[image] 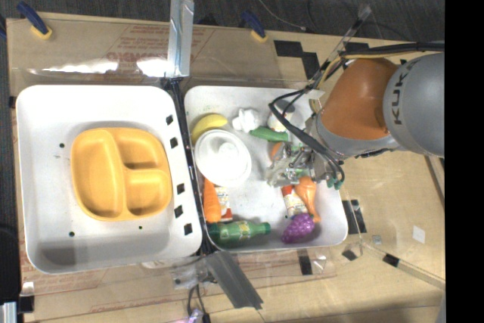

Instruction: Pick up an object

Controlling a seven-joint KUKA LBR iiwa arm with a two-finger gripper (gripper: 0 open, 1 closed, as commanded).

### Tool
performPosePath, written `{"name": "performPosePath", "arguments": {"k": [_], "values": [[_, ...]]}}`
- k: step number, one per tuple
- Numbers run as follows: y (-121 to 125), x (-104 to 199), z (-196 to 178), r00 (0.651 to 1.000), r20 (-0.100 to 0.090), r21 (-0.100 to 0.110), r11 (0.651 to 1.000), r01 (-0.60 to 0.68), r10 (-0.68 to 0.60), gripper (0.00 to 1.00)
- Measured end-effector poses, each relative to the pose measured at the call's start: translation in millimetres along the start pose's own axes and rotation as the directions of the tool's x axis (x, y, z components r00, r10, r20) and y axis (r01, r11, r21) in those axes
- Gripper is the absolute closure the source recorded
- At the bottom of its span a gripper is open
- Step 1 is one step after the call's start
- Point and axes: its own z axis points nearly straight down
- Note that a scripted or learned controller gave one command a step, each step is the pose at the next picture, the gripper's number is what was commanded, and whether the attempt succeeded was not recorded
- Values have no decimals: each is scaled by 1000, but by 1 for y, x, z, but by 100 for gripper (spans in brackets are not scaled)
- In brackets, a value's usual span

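A toy carrot (307, 195) lies near the right bin's (249, 96) right wall beside purple grapes (299, 227), directly beneath the lowered gripper (291, 166), apparently positioned for a grasp, its state impossible to tell amid cables.

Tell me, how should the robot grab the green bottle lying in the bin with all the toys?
The green bottle lies flat along the right bin's near wall. Probably best to come straight down and pinch across its round body near the middle, fingers on its two long sides. The orange toy sits close above its left end, so the middle looks freer.
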Motion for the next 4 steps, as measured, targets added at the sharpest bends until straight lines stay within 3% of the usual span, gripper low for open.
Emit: {"name": "performPosePath", "arguments": {"k": [1, 2, 3, 4], "values": [[7, -99, -110, 1000, 5, 1, 1000, -15, 15, 100], [8, -99, -118, 1000, 2, 1, 1000, -11, 11, 100], [70, -82, -160, 1000, 0, -1, 1000, 2, -2, 100], [70, -95, -192, 986, -3, 1, 986, -168, 168, 100]]}}
